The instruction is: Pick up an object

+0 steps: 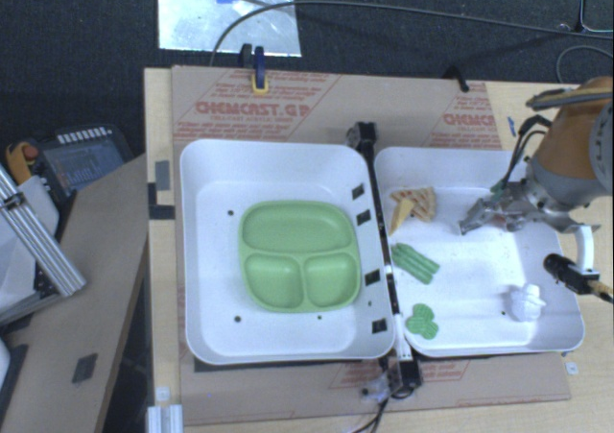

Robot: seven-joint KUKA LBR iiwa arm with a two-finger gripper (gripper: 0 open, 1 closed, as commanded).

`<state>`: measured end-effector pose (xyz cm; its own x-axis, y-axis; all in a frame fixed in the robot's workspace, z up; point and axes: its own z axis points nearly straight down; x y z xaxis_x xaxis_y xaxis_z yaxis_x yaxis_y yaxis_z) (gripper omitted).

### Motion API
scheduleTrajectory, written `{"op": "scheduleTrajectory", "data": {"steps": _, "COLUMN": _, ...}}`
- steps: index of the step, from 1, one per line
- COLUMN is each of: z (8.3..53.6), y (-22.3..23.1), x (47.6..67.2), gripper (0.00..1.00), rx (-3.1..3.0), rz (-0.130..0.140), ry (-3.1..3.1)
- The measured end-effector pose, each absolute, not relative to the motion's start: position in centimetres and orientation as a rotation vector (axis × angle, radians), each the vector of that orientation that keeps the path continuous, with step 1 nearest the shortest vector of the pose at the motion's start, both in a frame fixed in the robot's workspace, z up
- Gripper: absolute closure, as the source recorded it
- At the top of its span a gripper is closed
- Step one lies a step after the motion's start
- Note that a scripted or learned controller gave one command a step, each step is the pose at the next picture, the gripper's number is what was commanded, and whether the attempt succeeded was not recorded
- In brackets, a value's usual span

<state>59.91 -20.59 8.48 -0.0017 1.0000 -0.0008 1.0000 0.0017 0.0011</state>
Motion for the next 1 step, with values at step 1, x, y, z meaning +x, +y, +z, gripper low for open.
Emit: {"op": "scheduleTrajectory", "data": {"steps": 1, "z": 9.64, "y": -20.61, "x": 60.03, "gripper": 1.0, "rx": 2.215, "rz": 0.003, "ry": 2.221}}
